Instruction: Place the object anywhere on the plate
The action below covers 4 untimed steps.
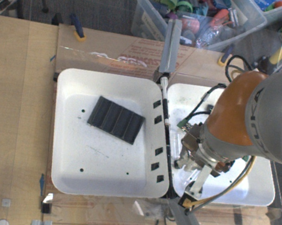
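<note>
Gripper [191, 171] low over the near left part of the right bin [255, 196], finger state impossible to tell. Orange-banded arm [246, 115] above it. Dark ribbed plate [116, 120] lying flat in the left bin [67, 177], well apart from the gripper. Clear tub of coloured items [199, 10] beyond.

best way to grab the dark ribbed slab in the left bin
Probably from straight above, fingers closing across the dark ribbed slab's short width near its middle. It lies flat and slightly turned in the left bin, with bare floor on every side, so the fingers should match that angle.
</note>
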Tool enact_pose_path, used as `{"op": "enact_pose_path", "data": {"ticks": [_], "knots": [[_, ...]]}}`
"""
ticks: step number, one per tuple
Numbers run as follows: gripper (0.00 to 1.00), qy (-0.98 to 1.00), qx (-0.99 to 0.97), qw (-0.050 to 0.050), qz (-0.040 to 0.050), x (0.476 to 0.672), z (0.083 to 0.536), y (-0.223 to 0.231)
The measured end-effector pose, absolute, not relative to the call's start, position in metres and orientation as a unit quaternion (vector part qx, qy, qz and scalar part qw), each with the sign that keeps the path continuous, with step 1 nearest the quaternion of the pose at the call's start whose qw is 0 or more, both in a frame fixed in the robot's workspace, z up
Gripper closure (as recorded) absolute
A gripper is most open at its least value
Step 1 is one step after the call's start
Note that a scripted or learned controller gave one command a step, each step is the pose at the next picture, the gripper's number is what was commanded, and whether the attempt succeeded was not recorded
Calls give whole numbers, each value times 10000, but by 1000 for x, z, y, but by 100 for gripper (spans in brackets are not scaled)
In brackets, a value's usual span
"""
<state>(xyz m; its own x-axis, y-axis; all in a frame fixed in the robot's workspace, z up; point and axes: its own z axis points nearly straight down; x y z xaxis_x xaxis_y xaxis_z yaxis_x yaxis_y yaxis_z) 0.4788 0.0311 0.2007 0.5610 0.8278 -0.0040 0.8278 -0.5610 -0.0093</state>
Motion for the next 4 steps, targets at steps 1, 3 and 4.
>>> {"op": "enact_pose_path", "data": {"ticks": [1,3,4], "knots": [[0,-4684,-8835,32,40,479,201,31],[100,-4550,-8905,19,23,478,186,-62],[0,-4553,-8903,20,21,478,186,-61]]}}
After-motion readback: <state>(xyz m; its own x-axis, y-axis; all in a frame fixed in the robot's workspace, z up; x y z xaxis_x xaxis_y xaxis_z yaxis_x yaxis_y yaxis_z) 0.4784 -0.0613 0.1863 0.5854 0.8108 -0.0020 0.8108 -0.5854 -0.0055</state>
